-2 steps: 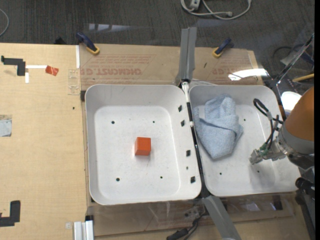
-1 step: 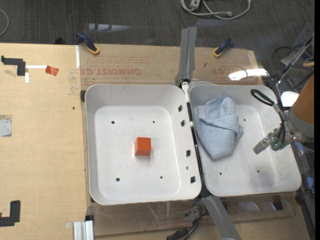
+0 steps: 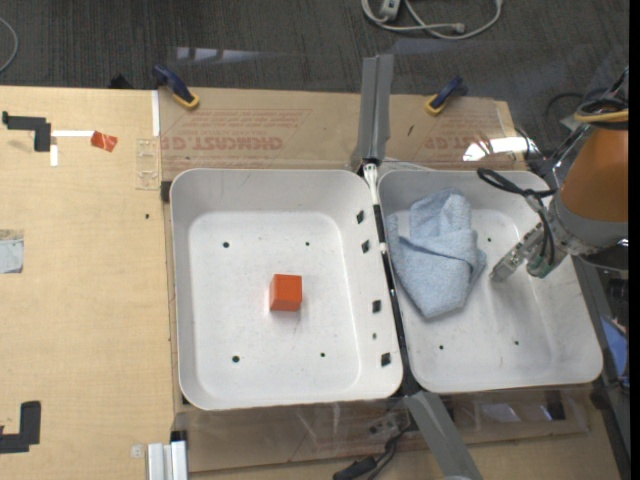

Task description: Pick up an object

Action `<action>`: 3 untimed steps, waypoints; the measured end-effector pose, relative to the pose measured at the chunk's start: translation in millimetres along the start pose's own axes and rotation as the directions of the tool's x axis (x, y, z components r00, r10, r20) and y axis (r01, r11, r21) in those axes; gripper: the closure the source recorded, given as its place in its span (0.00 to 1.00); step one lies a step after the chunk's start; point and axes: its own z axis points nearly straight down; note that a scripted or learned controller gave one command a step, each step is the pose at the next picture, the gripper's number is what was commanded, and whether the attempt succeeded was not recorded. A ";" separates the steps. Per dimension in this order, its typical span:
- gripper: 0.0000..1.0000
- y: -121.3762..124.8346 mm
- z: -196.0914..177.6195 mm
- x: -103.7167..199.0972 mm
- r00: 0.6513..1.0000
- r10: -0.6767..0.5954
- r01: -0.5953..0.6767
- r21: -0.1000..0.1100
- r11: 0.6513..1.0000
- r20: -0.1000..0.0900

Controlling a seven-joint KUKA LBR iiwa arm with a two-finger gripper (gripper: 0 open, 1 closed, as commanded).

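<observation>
Gripper [image 3: 507, 263] at right of frame beside blue cloth [image 3: 436, 253]; finger state unclear. Limp cloth could slip free.

Even, bright overhead light falls on the surface, and the two white bins [image 3: 200, 298] look nearly washed out. A hard glare spot [image 3: 497, 149] burns on the cardboard near the surface's far right corner. Shadows are soft and short: a faint one lies under the orange block [image 3: 286, 293]. Focus is fair, with slight softness and grain throughout.
</observation>
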 end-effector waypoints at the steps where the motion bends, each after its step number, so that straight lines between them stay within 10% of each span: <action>1: 1.00 25.5 -75.4 7.1 0.935 -0.356 0.356 -0.001 0.935 0.003; 2: 1.00 14.9 -23.2 -25.8 0.809 -0.588 0.588 -0.001 0.809 0.002; 3: 1.00 19.7 -69.1 -42.9 0.670 -0.742 0.742 0.000 0.670 0.006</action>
